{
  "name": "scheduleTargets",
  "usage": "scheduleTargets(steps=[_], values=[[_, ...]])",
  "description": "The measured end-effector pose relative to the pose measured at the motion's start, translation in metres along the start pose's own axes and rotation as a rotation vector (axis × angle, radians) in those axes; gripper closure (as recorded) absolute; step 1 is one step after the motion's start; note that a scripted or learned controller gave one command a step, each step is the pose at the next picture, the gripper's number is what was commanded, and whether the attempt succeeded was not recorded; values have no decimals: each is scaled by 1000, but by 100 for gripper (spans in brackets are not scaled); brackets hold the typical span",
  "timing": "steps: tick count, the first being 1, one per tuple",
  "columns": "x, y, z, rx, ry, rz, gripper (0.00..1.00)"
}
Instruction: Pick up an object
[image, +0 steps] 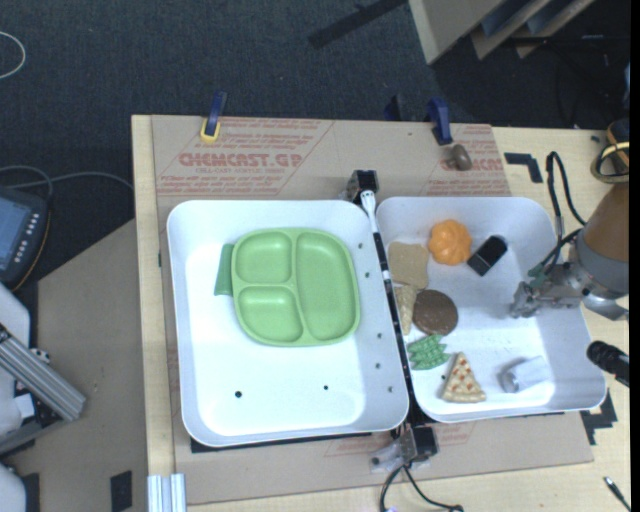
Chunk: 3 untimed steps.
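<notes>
Several small toys lie in your right bin (540, 215); the orange ball (450, 241) near its far wall looks light, smooth, apt to roll. Pinch across its middle. Jaws' state: cannot tell.

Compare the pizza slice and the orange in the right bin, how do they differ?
The pizza slice is a flat triangle, tan with red spots; the orange is round and plain bright orange. The pizza slice lies near the bin's front edge beside the green item, while the orange sits toward the back next to the black block. Both rest loose in the right bin, apart from the gripper.
</notes>
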<state>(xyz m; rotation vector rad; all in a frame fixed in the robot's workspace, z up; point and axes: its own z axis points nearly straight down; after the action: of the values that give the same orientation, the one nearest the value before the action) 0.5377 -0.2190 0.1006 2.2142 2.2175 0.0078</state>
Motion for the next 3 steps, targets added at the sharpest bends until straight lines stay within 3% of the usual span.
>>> scheduleTargets(steps=[2, 3], values=[[-2, -5, -124, 1, -2, 0, 100], [-2, -5, -124, 6, 0, 1, 100]])
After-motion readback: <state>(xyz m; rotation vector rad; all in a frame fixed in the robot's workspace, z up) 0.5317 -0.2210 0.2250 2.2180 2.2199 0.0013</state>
